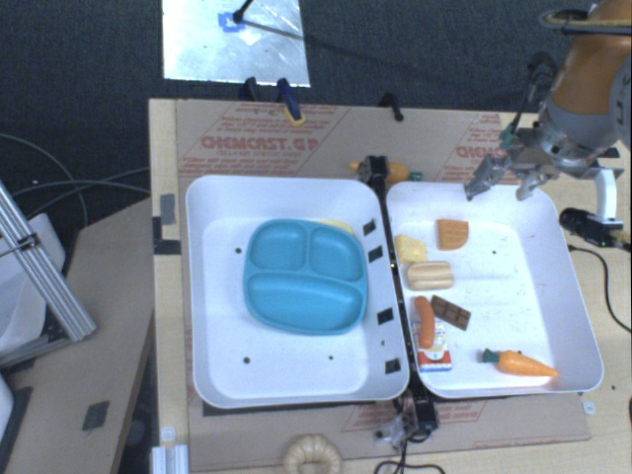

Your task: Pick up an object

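My gripper (500,190) hangs open over the far edge of the right bin (568,294), with nothing between its fingers. Just below and to its left lies an orange toast slice (452,233). Along the bin's left side lie a yellow piece (411,249), a pale bun (430,275), a red sausage (424,322), a brown chocolate bar (450,312) and a small carton (434,356). A carrot (523,364) rests near the front right corner.
The left bin (212,354) holds a blue divided plate (306,275), with a yellow item (339,226) peeking out behind it. A black clipped divider (387,265) joins the two bins. An orange object (395,173) sits on the cardboard behind them.
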`<state>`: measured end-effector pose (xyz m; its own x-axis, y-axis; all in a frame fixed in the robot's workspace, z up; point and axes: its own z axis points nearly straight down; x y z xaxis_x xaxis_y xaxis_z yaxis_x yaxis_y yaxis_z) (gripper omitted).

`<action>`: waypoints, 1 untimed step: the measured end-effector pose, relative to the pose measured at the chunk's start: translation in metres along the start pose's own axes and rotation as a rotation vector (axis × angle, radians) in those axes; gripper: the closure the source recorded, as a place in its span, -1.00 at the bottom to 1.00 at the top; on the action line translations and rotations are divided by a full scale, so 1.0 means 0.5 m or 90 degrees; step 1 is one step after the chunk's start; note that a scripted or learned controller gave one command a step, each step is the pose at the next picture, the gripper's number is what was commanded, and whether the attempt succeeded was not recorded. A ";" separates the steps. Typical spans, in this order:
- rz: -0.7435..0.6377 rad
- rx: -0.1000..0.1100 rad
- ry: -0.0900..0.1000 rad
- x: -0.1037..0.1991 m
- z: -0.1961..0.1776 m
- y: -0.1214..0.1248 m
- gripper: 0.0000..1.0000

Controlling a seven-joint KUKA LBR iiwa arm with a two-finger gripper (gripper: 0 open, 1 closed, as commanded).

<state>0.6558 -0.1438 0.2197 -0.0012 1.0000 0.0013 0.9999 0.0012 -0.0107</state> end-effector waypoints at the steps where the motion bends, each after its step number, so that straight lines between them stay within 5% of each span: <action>1: -0.001 -0.008 -0.001 0.001 -0.016 0.005 -1.00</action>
<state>0.6584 -0.1436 0.2277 -0.0033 1.0000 -0.0004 1.0000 0.0033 0.0015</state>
